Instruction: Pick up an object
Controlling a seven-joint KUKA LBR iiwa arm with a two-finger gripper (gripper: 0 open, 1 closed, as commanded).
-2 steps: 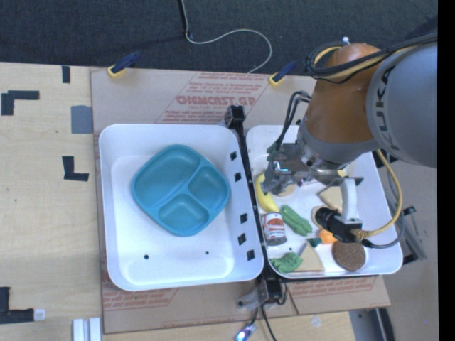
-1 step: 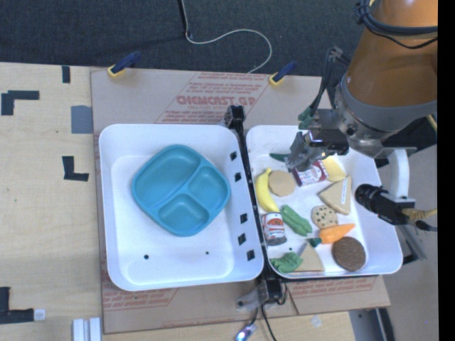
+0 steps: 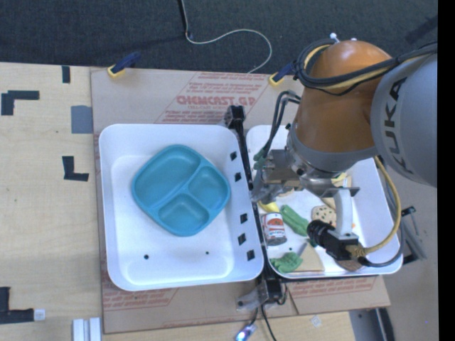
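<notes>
Two white bins stand side by side on the table (image 3: 43,190), and I take the small can (image 3: 274,228) with the red label as my landmark. It lies in the right bin (image 3: 367,185), close to the wall between this bin and the left bin (image 3: 121,251).

Just above the can in the view hangs the claw (image 3: 276,182), under the grey and orange arm (image 3: 341,98). The body of the arm covers it, so I cannot tell how far it is open, nor whether it has hold of anything.

A bit of yellow (image 3: 269,206) shows between the can and the claw. Just right of the can lies a long green piece (image 3: 294,219), and further right a pale block with dark dots (image 3: 323,211). Below the can a second green thing (image 3: 286,263) rests beside a brown flat piece (image 3: 311,263). Well apart to the left of the can, a blue divided plate (image 3: 181,189) lies alone in the other bin.

I judge the claw is placed here because the small things are gathered in this corner, so a descent has several chances to meet one. The can looks the nearest candidate. Its place near the wall may leave little room on that side, and its close neighbours could be pushed or taken by mistake.
</notes>
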